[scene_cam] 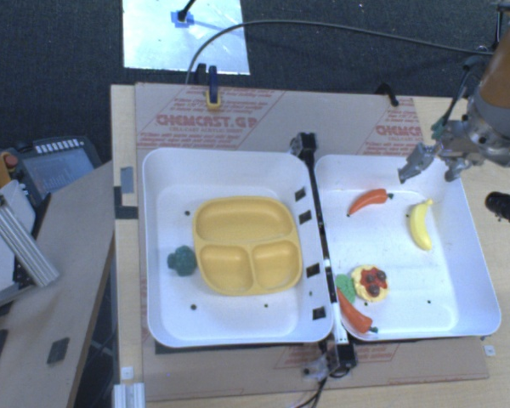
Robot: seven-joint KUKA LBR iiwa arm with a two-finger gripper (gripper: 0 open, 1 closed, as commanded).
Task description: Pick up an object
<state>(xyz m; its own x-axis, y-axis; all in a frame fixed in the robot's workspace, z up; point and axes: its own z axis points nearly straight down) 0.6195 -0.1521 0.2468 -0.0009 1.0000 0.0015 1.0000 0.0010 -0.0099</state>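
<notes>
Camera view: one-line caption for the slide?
Robot hand hovers over the right white bin above a yellow toy banana and orange toy pepper.

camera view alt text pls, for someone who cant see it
A grey arm's gripper hangs open over the far edge of the right bin, which holds a banana, a red pepper and two other toy foods. The left bin holds a yellow tray with broccoli beside it.
</notes>
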